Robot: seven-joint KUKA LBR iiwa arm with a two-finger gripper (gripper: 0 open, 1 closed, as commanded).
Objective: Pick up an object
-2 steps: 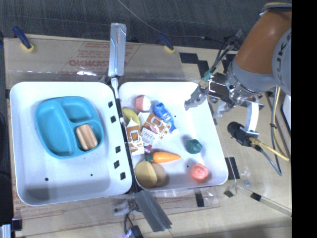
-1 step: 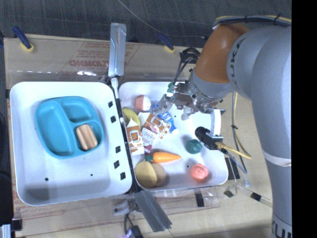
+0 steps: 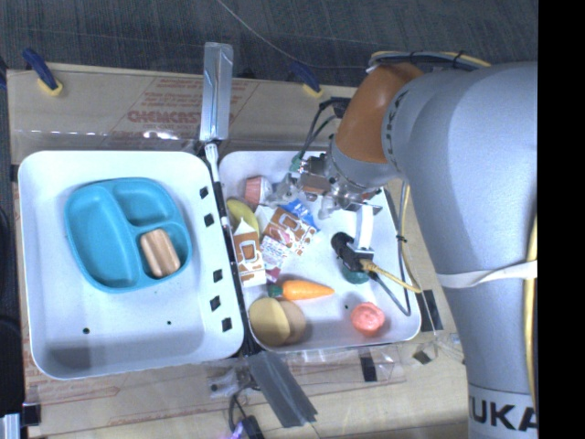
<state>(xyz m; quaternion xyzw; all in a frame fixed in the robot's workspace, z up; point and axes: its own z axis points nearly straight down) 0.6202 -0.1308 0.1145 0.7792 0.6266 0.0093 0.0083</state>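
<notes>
Reaching in from three o'clock, the arm (image 3: 457, 172) poses its gripper (image 3: 315, 188) over the right bin (image 3: 402, 323), and whether the jaws are open or closed cannot be told. A clean pick probably means descending straight onto something isolated. The orange carrot (image 3: 306, 290), pointing toward three o'clock at the bin's six o'clock side, sits beside a snack packet (image 3: 285, 234).

even overhead light | soft shadows | slightly blurred, perhaps compression

Arm (image 3: 475, 208) hides right bin's (image 3: 322, 341) upper right corner; snack packet (image 3: 285, 236) print too small to read.
</notes>
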